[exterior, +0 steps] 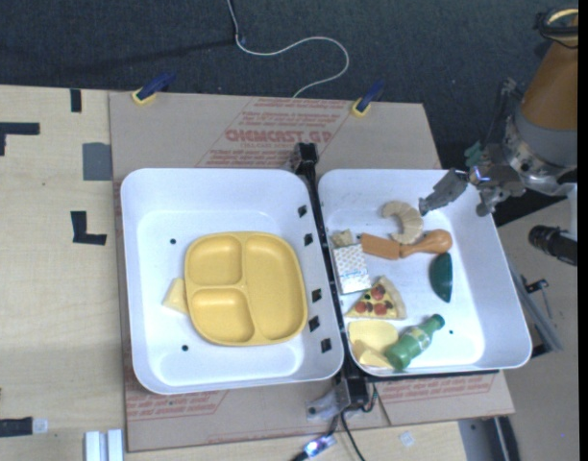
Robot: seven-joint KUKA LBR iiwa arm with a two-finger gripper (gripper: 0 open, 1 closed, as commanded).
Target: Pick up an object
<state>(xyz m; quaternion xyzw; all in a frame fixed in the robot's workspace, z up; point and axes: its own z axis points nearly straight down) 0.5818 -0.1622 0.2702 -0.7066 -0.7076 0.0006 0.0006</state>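
White plastic made up both bins, 2 shallow trays set edge to edge on a cardboard sheet [275, 133], probably so that things could be carried from one to the other without leaving the arm's reach. The left bin [145, 257] held 1 yellow divided plate [246, 288] with 3 compartments, and 1 pale yellow wedge [173, 297] stuck out from under its left edge.

All the loose pieces lay in the right bin [496, 286], gathered toward its left and middle, which I took to be the pile the arm was meant to choose from. I counted 1 beige curved piece [404, 217], 1 orange sausage-shaped toy [405, 245], 1 dark green leaf-shaped piece [441, 278], 1 small patterned packet [351, 266], 1 pizza slice [379, 299], 1 green bottle [411, 344] and 1 yellow flat piece [370, 335] beneath the bottle's lower end.

The gripper [464, 191] hung over the bin's upper right corner, tilted, near the beige piece but apart from it. Its 2 fingers stood spread, 1 reaching left and 1 pointing down, with nothing between them. To my eye no object had been taken yet, and the beige piece or the orange toy lay nearest.
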